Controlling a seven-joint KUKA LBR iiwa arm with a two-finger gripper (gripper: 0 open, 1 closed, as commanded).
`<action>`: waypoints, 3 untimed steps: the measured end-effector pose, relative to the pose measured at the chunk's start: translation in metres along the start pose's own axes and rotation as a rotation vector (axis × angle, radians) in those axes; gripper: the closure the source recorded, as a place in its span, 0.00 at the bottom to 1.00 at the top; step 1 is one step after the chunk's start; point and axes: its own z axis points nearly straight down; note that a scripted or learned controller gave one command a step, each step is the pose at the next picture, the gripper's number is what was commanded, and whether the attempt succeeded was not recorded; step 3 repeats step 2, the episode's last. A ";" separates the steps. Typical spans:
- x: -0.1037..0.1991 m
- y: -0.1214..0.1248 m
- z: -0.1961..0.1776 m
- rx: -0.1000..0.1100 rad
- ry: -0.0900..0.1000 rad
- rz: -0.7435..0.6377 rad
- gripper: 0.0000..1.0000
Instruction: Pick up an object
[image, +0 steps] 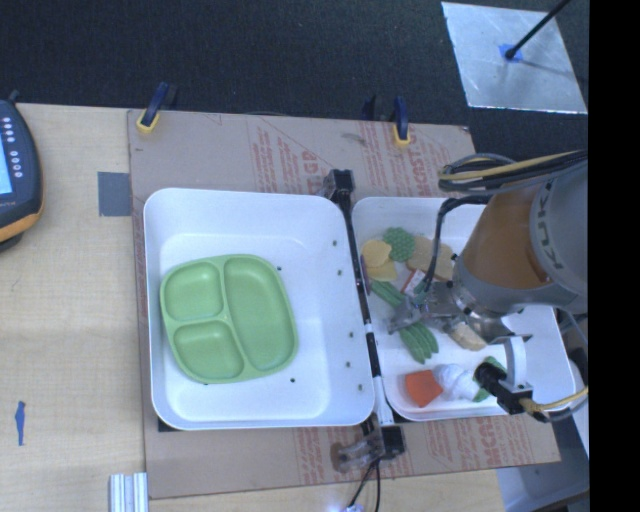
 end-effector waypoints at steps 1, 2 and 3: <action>-0.001 -0.002 -0.011 0.004 0.000 0.001 1.00; 0.052 -0.046 -0.139 -0.006 0.004 -0.002 1.00; 0.052 -0.046 -0.139 -0.006 0.004 -0.002 1.00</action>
